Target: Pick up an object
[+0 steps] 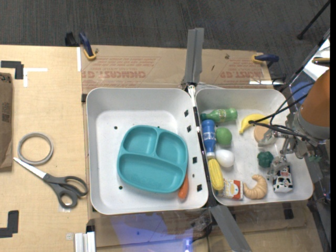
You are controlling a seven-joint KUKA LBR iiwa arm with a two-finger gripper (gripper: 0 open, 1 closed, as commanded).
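nearest in the right bin lie a croissant and a small cow-spotted carton, both toys, probably light. the carton is stiff with flat sides, so i judge it is best pinched across its narrow faces; the croissant looks smooth and curved, so more slippery. the gripper hangs just above the carton, beside a dark green ball; whether its fingers are released or clenched i cannot tell. farther are an egg, a banana and a green bottle.
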